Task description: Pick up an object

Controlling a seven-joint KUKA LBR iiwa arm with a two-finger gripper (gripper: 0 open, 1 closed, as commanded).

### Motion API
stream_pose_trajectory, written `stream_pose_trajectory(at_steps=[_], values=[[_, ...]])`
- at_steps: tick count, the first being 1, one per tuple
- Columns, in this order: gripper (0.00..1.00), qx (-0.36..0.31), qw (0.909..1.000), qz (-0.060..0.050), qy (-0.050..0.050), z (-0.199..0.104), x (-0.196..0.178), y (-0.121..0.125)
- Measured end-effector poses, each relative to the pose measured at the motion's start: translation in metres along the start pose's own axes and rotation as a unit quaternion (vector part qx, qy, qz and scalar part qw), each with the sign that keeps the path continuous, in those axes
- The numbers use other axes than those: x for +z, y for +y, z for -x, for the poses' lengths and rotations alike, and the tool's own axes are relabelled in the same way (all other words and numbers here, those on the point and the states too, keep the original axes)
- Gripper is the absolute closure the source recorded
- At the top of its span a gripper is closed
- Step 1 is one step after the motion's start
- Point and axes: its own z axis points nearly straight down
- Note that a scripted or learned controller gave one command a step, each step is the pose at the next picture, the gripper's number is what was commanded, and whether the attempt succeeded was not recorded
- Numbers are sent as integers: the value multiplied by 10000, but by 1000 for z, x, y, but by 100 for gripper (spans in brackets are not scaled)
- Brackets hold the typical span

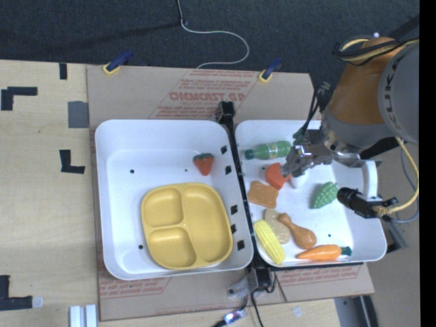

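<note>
Where the grey arm (371, 94) reaches in from the right, its orange band above the wrist, the gripper (294, 165) hangs low over the right bin (368, 244). Its tips are beside a small red-orange piece (274, 176); whether they are clenched or released I cannot tell. A green bottle (267, 150) lies just behind. The left bin (116, 142) holds a yellow divided plate (185, 225) and a strawberry (203, 162).
</note>
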Motion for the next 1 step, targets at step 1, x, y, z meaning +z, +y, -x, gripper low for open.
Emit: stream_pose_trajectory(at_steps=[1], values=[[100,-2,10000,-2,3,-7,4,-13]])
